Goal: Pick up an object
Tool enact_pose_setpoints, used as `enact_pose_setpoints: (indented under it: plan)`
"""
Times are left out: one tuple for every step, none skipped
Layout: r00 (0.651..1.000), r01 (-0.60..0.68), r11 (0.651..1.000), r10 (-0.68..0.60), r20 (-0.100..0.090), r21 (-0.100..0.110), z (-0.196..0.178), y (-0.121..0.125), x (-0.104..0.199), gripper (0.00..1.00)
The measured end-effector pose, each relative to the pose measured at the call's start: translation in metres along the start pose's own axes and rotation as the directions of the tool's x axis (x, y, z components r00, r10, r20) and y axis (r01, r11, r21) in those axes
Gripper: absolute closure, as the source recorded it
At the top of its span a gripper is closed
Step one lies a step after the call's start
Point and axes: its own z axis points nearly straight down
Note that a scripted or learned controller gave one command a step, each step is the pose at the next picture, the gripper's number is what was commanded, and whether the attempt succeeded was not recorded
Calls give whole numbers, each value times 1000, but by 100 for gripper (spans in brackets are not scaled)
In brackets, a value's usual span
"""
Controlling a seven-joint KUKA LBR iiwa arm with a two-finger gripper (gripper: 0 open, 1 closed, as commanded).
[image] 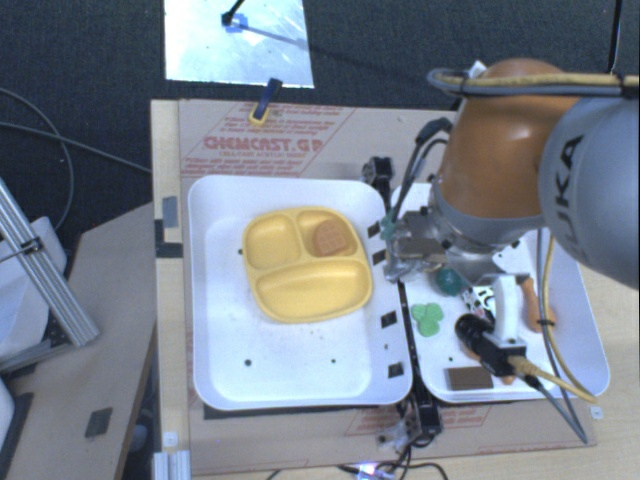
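I see my pincer (415, 258) low over the right bin's (585, 353) near-left edge, its opening impossible to judge, with a small teal ball (449, 282) just beside it, toward the bin's middle.

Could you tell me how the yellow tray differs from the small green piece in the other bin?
The yellow tray is large and split into compartments; the green piece is small and lobed. The tray lies in the left bin, the green piece in the right bin beneath the arm. Both lie flat.
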Motion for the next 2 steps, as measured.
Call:
enact_pose_setpoints:
  plan:
    - [1000, -3, 1000, 3, 3, 0, 11, 47, 6, 100]
    - [1000, -4, 1000, 4, 3, 3, 11, 45, 5, 0]
